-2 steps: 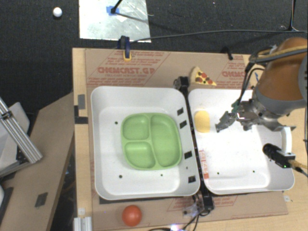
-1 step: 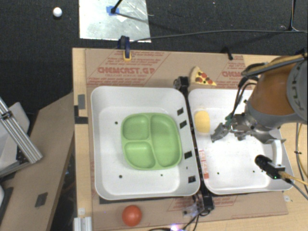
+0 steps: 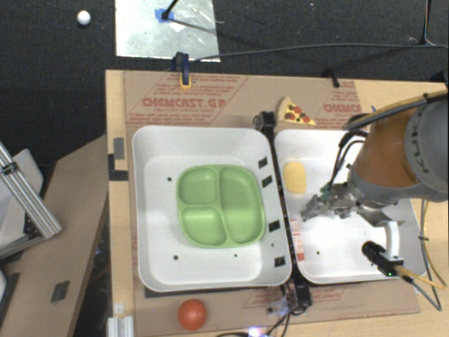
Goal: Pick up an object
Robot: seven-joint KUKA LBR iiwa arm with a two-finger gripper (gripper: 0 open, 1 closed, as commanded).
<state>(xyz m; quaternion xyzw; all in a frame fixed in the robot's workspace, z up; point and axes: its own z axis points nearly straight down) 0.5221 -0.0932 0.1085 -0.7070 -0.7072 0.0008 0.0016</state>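
- I see the arm (image 3: 400, 153) reaching in from the right over the right bin (image 3: 330, 262), its orange band above the wrist.
- The claw (image 3: 313, 208) sits low over the right bin's floor, pointing left toward the divider between the bins; I cannot tell whether it is open or closed.
- A pale yellow object (image 3: 295, 176) lies in the right bin near its left wall, just above and left of the claw, apart from it as far as I can judge.
- The left bin (image 3: 154, 153) holds a green divided plate (image 3: 220, 206) with four compartments, lying flat near its middle.
- A toy pizza slice (image 3: 295, 112) rests on the counter (image 3: 210, 97) just beyond the right bin's far rim.
- A red ball (image 3: 191, 314) sits on the counter in front of the left bin.
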